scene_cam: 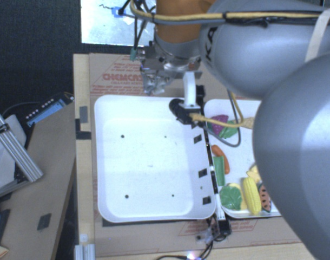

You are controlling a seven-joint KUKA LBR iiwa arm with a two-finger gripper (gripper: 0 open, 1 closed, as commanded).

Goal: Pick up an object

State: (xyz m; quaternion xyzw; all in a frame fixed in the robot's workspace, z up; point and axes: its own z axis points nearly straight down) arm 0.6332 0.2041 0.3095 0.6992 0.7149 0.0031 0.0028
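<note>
Dark cloth all around the back, with a bright shiny panel (108, 15) up top, and below that a bench covered in brown cardboard (113, 75) with red print on it. Two shallow white bins sit side by side on the cardboard. The left bin (105, 161) is the big one facing the camera, and the right bin (211, 108) is mostly hidden under the fat grey arm (273, 53) coming in from the right. The orange band (184, 7) sits right above the wrist, and the gripper (152, 84) hangs just past the far rim of the left bin, over the cardboard, with nothing visibly in it. It's small and blurry, so honestly I can't tell if it's open or closed. All the pickable stuff is over in the right bin, well apart from the gripper: a purple piece (218, 120) near the far end with a green leafy bit (229, 130) just beside it, then a little orange carrot (218, 151), a long green piece (219, 171), a round green thing (231, 196), a yellow corn cob (251, 195) touching it, and what looks like a watermelon slice (264, 199) half tucked under the arm. A yellow cable (222, 122) runs across the purple piece. Black clips (203, 173) line the seam between the bins, and a silver rail (13, 150) lies off to the left.
</note>
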